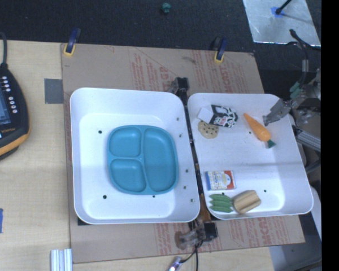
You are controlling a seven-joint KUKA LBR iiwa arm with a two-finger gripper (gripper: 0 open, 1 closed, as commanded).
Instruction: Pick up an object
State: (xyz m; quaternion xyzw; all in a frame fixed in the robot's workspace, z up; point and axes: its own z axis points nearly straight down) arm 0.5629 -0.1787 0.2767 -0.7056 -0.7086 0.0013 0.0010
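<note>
The desk (pixel 34 179) lay under everything, pale wood, with a sheet of brown cardboard (pixel 158 66) clamped to it beneath the two bins. I take the right bin (pixel 282 179) as my landmark. To its left, edge to edge with it, sat the left bin (pixel 90 112), and in that one lay a blue divided plate (pixel 142 159), flat, with three compartments. Far to the left of the right bin, at the edge of the desk, rested a black and orange control pendant (pixel 3 112). Two clamps, a blue and yellow one (pixel 72 41) and another (pixel 218 48), pinned the cardboard at its far edge, beyond the bins.

My fingers (pixel 273 117) hung over the right bin's far right corner, just beside the carrot; whether they stood wide or narrow I could not tell, and nothing showed between them.

Inside the right bin, the orange carrot (pixel 257 129) lay slantwise near the far right, its green end toward the near side. Toward the far left of the bin lay a black and white carton (pixel 221 116), with a brown cookie (pixel 208 130) just beside it. Along the near wall sat a small red and white packet (pixel 220 180), and nearer still a tan bread roll (pixel 246 201) touching a green pea pod (pixel 220 202).
</note>
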